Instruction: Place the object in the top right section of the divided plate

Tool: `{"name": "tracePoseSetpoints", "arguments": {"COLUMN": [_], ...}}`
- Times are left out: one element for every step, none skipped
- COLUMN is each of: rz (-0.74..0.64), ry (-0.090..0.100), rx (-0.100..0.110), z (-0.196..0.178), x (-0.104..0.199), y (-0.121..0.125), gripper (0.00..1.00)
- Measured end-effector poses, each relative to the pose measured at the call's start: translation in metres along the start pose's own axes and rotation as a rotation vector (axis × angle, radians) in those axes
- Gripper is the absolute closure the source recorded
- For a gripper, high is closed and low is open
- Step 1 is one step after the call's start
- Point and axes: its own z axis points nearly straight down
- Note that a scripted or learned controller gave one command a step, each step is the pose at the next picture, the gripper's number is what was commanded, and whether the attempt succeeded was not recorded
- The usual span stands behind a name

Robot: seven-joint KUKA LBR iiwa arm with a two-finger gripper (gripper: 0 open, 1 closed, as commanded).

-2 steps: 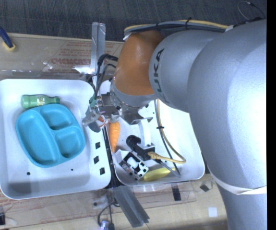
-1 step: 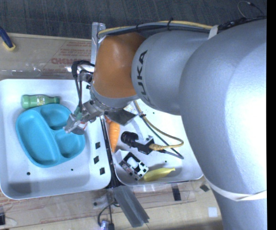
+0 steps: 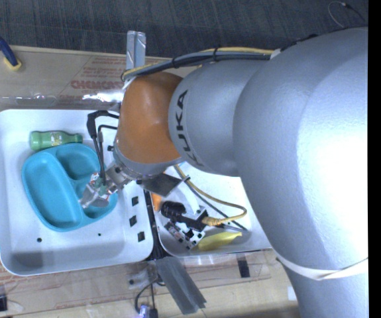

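Gripper sits over the plate's lower-right rim in the left bin; finger spacing cannot be told. Green bottle lies just above the plate, touching its edge. Yellow item lies in the right bin.

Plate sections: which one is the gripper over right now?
The gripper is over the small lower-right section of the blue divided plate, near its rim. The big left section and the upper-right one beside the green bottle lie farther off.
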Motion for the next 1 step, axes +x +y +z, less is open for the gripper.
{"name": "tracePoseSetpoints", "arguments": {"rz": [0.0], "ry": [0.0], "rx": [0.0], "z": [-0.0001], "x": [0.0001], "y": [0.0001], "gripper": [0.0]}}
